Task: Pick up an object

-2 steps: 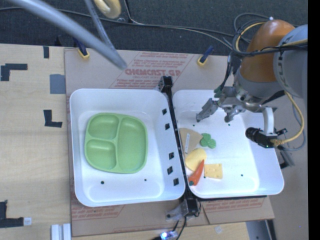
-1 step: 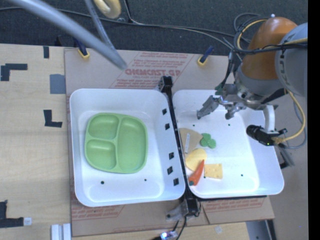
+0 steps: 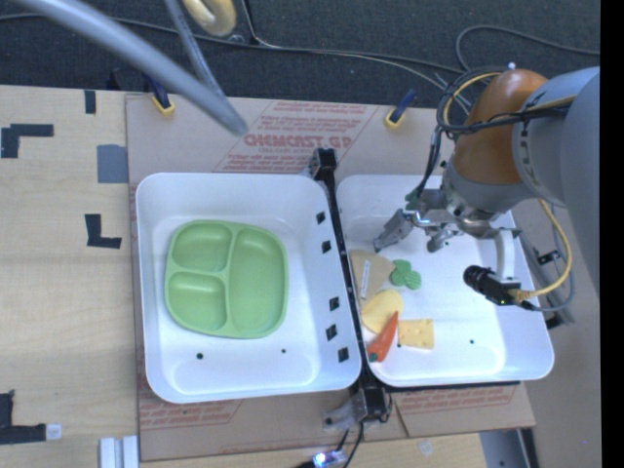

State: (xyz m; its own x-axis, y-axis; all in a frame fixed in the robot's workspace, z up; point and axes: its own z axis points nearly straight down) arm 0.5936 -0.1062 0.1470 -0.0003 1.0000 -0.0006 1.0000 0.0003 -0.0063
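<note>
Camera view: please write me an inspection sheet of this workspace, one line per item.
Surface: wooden bench with a cardboard sheet under two white bins.
Job's things: right bin holds a broccoli piece, a yellow lemon-like piece, a carrot, a cheese wedge and a pale slice.
Clutter: left bin holds a green divided plate.
Grippers: gripper hangs over the right bin, above the toy food, holding nothing.
Cables: yellow and black cables along the arm.
Surroundings: black tape marks on the bench; dark floor behind.
</note>
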